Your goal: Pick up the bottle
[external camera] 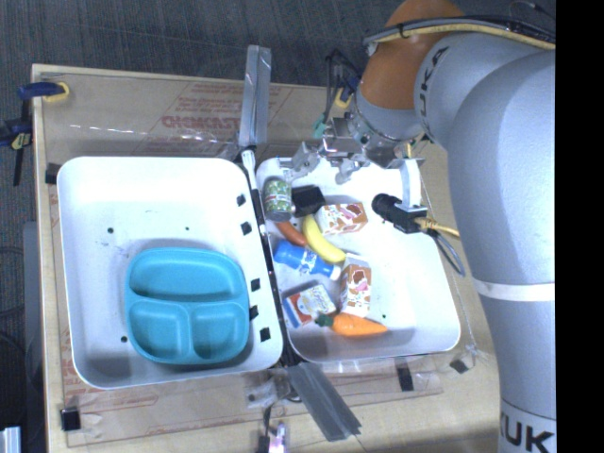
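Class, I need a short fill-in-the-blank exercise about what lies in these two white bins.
The blue tray lies in the ___ bin.
The banana is coloured ___.
The carrot lies near the ___ edge of the right bin.
The bottle beside the banana is coloured ___.

Missing words: left; yellow; front; blue

Robotics lab test cell: KUKA arm (491, 159) over wooden bench (142, 102), 2 white bins (85, 253) bolted side by side, blue clamps (38, 91) at bench edge.
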